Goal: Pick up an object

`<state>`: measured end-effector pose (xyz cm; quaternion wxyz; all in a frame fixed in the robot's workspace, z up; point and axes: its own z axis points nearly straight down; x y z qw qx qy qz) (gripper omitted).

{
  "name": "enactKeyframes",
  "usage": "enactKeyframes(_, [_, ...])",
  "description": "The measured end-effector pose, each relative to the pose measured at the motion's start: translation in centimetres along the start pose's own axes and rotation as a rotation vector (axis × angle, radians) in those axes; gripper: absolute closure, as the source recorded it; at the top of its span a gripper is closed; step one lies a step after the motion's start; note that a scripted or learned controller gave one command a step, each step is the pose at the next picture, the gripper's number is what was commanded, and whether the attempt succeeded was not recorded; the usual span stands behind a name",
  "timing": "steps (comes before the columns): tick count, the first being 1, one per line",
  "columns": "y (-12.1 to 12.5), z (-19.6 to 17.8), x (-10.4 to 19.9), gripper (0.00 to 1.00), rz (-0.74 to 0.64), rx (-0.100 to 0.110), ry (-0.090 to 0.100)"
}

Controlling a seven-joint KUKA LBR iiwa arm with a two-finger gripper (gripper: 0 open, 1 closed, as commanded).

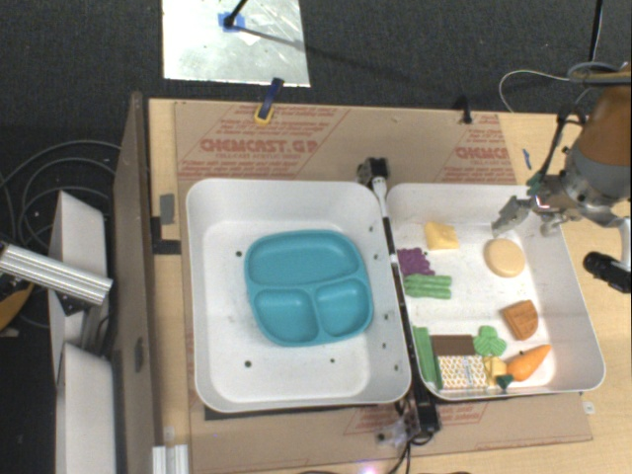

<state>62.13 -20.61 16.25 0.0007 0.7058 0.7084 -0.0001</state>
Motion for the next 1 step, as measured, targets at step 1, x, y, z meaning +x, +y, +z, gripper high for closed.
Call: enactKeyframes(1, [-0.92,2.25,-0.02,0.00,0.001,-0.001,0.000])
